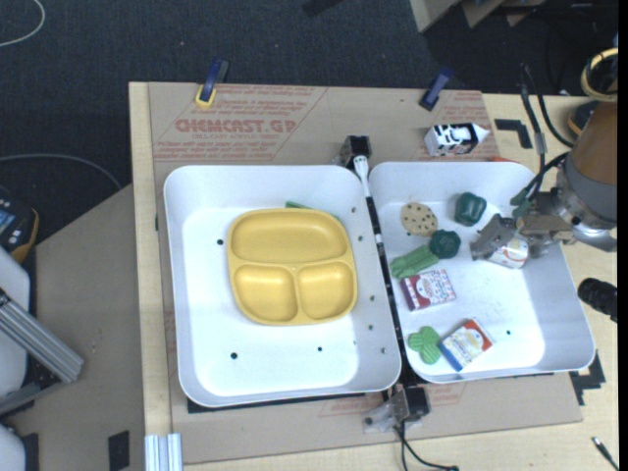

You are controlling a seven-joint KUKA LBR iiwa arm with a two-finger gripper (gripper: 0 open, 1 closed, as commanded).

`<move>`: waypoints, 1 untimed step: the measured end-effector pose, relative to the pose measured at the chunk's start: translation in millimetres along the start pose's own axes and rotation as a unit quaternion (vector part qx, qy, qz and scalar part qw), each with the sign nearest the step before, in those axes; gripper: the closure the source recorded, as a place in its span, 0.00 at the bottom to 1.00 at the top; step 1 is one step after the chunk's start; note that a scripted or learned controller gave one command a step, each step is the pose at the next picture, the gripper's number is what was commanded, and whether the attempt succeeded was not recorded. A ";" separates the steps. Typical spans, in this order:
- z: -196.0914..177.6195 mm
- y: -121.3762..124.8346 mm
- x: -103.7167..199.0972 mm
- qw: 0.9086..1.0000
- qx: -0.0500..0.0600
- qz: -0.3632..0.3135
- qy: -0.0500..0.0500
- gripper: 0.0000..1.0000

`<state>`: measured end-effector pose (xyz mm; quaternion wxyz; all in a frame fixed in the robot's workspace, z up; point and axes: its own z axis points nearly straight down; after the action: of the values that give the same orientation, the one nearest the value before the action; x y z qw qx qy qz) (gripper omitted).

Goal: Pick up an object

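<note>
My gripper (500,241) is low over the right part of the right bin (549,312), at the end of the grey arm that comes in from the right. A small white and red object (512,255) lies right beneath it, touching or nearly touching it. Whether it is gripped is not visible. To its left in the same bin lie a green pepper (469,207), a speckled cookie (419,218), a dark green round piece (444,243), a long green piece (413,262), a red and white packet (430,288), a small green toy (424,341) and a white, orange and blue packet (465,343).
The left bin (196,341) holds a yellow divided plate (291,265) with a green sliver (297,205) peeking out behind it. A black and white carton (456,138) stands on the bench beyond the right bin. Clamps (208,84) sit at the board's far edge.
</note>
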<state>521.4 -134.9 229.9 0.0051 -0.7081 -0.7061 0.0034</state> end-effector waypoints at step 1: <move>-5.7 2.4 0.2 1.000 -0.006 -0.001 -0.001 0.00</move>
<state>523.9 -134.8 235.6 0.0002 -0.7071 -0.7071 0.0000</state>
